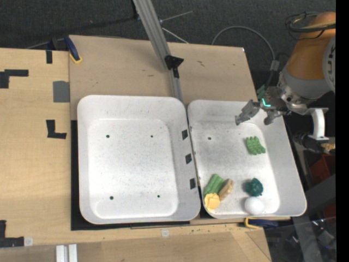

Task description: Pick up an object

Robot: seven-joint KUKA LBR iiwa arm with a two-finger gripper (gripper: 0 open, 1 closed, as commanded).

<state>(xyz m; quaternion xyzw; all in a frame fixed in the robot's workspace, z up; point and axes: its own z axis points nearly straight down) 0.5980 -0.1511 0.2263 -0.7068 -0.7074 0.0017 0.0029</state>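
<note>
Your claw (255,113) hangs wide and holding nothing over the right bin's (229,116) far edge; the ridged green piece (254,145) lies just nearer, toward the bin's right edge.

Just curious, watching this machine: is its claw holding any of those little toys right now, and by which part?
Nothing is held. The gripper hangs open above the right bin, apart from the toys.

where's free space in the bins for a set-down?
The left bin floor is bare wall to wall. In the right bin, the upper left stretch, left of the green ridged piece, is bare; the hand hovers over its top edge. Crowded: the near edge, with corn cob, dark green lump and white ball.
</note>
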